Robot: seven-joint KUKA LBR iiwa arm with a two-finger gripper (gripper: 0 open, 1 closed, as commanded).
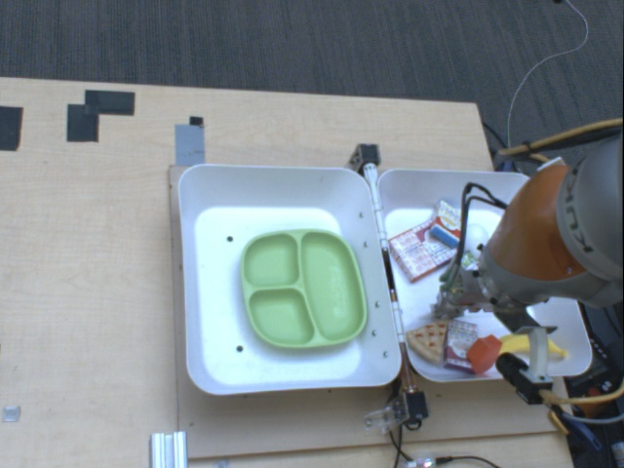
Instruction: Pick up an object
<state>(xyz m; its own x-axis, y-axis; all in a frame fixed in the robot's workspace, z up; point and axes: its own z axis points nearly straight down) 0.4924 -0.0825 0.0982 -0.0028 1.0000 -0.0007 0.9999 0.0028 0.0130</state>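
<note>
The right bin (409,188) holds several small objects: a red and white packet (420,253), a blue and white item (447,230), a tan pizza-slice toy (427,340), a red piece (483,352) and a yellow piece (539,346). My gripper (451,298) reaches down into this bin from the right, just above the pizza-slice toy and right of the packet. The orange band and grey wrist cover much of the bin's right half. I see nothing clearly held.
The left bin (210,261) holds a light green divided plate (302,288) with three compartments. A clamp (367,154) sits at the far end of the wall between the bins. Dark tape patches (97,113) lie on the wooden bench at far left. Cables run at the front right.
</note>
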